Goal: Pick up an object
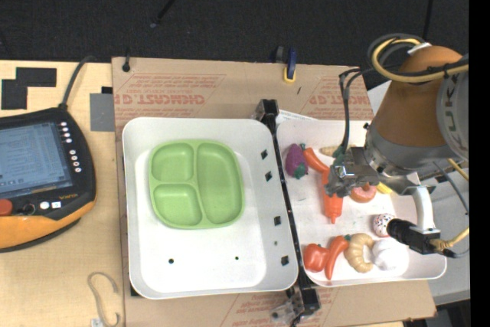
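End effector (337, 181) sits directly over the orange carrot (332, 204) in the right bin (436, 268); whether it is spread or pinching cannot be told. Carrot's long axis runs twelve to six, with the purple vegetable (294, 159) at ten o'clock.

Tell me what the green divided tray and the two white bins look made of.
Green divided tray: likely molded plastic, matte with a faint sheen; rounded corners and smooth, seamless compartment walls suggest it.
Left white bin: probably thin formed plastic, smooth and slightly glossy, with a softly rolled rim.
Right white bin: appears the same, though toys and the arm cover much of it.
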Robot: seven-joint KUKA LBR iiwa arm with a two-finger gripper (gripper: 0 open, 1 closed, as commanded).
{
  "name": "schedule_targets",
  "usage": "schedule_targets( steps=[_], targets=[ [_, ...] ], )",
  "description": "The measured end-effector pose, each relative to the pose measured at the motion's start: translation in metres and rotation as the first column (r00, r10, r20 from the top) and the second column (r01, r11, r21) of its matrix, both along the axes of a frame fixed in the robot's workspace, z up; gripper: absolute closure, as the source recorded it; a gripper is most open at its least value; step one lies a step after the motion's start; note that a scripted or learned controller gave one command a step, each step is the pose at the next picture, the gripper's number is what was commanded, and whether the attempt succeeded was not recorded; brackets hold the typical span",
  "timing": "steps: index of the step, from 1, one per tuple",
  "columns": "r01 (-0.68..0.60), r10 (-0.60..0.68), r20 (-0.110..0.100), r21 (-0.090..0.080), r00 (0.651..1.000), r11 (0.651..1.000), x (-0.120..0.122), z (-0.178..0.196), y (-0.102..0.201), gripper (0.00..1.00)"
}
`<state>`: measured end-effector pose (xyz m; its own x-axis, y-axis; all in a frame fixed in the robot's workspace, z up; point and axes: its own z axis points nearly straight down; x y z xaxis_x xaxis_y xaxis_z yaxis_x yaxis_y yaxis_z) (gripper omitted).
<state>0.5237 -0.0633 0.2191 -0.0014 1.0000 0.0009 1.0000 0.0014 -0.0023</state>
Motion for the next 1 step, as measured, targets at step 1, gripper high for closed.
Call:
schedule_targets(
  steps=[1],
  targets=[
    [-0.001,0.001,0.002,0.0,1.0,1.0,0.0455,0.0037,0.0273,1.0]
  ],
)
